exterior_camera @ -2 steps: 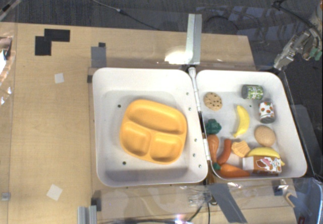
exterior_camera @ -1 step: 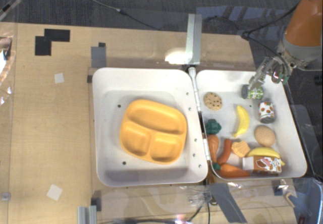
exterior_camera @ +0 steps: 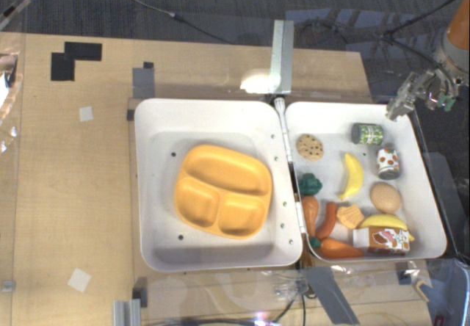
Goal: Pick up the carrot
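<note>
My tool (exterior_camera: 411, 97) hangs at about two o'clock in the camera view, just off the far right corner of the right bin (exterior_camera: 433, 192). Its fingers look parted, with nothing between them, so I read it as open and empty. The arm (exterior_camera: 459, 42) comes in from the right edge, grey wrist under an orange band, angled down and toward the bin, tool tip pointing roughly to eight o'clock. I judge this a waiting or approach pose, high and clear of the contents.

Nearest the tool sit a small green can (exterior_camera: 367, 133) and a red-and-white can (exterior_camera: 388, 162), then a banana (exterior_camera: 352, 175) and a cookie (exterior_camera: 310, 146). Further on lie an egg-shaped brown thing (exterior_camera: 385, 198), a cracker (exterior_camera: 350, 215) and a carton (exterior_camera: 382, 239).

The carrot (exterior_camera: 341, 248) lies at six o'clock in that bin, against the near wall, orange, lying roughly three-to-nine, touching the carton's end. Two other orange-red pieces (exterior_camera: 317, 216) stand just above it, and a green broccoli-like toy (exterior_camera: 310, 184) beyond. The crowding there will, I think, demand a narrow descent.

The left bin (exterior_camera: 154, 192) holds a yellow divided tray (exterior_camera: 222, 190), well apart from all this. The bench (exterior_camera: 73, 192) runs off to nine o'clock.
</note>
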`<state>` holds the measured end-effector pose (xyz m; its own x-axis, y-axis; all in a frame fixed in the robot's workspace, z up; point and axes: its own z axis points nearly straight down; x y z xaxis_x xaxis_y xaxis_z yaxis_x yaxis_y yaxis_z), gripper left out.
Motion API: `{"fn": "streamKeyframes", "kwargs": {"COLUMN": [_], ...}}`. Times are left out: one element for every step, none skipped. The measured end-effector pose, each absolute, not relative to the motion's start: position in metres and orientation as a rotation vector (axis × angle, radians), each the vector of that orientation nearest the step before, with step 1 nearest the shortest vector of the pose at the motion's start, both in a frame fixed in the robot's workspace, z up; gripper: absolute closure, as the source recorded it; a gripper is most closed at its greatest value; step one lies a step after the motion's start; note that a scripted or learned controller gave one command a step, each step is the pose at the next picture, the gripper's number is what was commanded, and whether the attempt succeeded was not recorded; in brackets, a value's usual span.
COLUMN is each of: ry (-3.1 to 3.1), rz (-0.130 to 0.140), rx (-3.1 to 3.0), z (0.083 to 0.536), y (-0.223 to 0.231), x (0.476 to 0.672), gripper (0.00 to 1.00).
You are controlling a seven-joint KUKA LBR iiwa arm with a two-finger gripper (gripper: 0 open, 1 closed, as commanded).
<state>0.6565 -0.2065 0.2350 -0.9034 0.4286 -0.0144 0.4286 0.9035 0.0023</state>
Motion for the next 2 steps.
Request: {"fn": "streamKeyframes", "kwargs": {"ry": [3.046, 3.070], "rz": [0.002, -0.003], "rx": [0.759, 0.561], "z": [0.143, 0.249], "y": [-0.204, -0.206], "x": [0.656, 0.623], "gripper": [1.00, 1.00]}}
